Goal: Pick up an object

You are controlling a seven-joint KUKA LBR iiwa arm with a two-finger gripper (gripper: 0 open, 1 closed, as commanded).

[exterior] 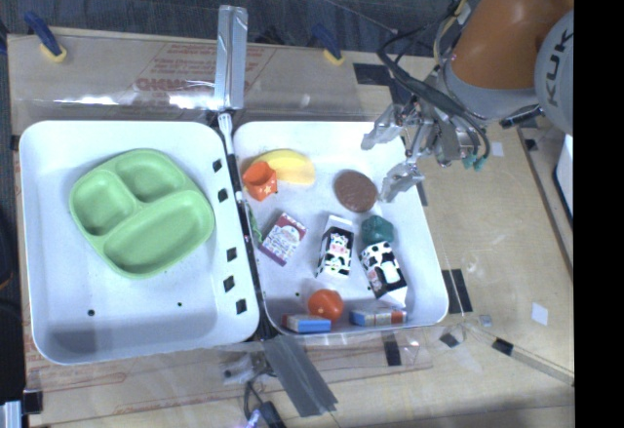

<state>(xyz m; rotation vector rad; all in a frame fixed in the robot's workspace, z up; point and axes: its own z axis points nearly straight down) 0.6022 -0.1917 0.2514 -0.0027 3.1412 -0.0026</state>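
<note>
My gripper [392,161] hangs over the far right part of the right bin [429,260], fingers spread apart with nothing between them. Just left of and below it lies a brown round cookie [355,190]. A yellow banana [287,166] and an orange cup [259,178] sit at the bin's far left. A small red-and-white packet [282,238], a cow-print carton [336,252] and a cow-print bottle with a green cap [383,263] lie in the middle. A red tomato [326,303], a blue block [309,324] and an orange-blue bar [378,317] rest along the near wall.
The left bin [58,319] holds a green divided plate [142,211]. A grey divider strip [231,56] stands between the bins at the back. The arm's orange band [507,26] looms over the right side of the bench.
</note>
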